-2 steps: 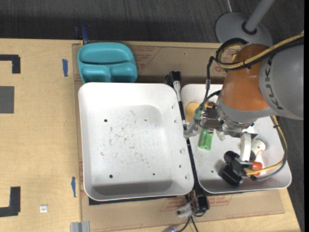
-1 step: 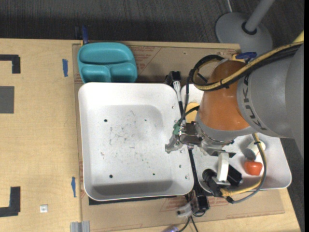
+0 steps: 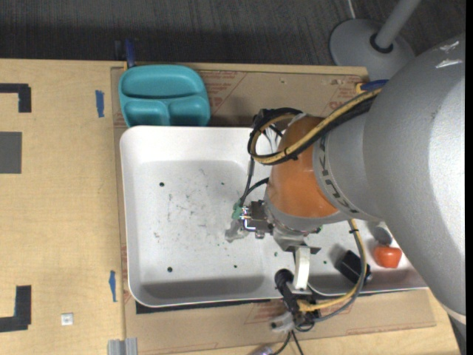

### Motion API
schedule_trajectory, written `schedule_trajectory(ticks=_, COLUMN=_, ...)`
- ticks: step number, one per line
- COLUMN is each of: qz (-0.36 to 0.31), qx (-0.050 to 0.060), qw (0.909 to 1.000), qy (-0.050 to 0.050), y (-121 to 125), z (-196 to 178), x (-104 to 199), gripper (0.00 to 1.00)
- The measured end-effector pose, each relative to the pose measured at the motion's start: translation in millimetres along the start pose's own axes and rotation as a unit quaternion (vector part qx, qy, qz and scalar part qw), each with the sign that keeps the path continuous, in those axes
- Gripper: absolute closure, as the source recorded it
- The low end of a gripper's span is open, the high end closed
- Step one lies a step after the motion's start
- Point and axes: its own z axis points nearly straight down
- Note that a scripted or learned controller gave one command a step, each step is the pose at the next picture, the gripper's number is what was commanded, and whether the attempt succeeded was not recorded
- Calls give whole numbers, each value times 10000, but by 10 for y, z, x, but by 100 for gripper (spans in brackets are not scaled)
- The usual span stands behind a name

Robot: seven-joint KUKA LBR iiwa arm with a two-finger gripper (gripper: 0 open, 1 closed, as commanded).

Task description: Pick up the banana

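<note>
Grey arm (image 3: 399, 146) with orange band (image 3: 295, 176) hangs over seam between white bins (image 3: 177, 220). We see jaws' mount only, so their state we cannot tell. Banana's place we cannot tell. Orange object (image 3: 386, 256) lies in right bin.

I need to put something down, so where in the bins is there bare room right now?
The left bin has an open white floor from its left wall across to the arm's wrist, and from the teal tray side down to the near rim. It is crowded on the right: the arm overhangs the divider, with an orange object and a black object beneath.
</note>
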Motion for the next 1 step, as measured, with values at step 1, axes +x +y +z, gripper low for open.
schedule_trajectory(ticks=1, qz=2376, qx=86, qw=9713, qy=-24, y=-91, z=-452, x=358, gripper=0)
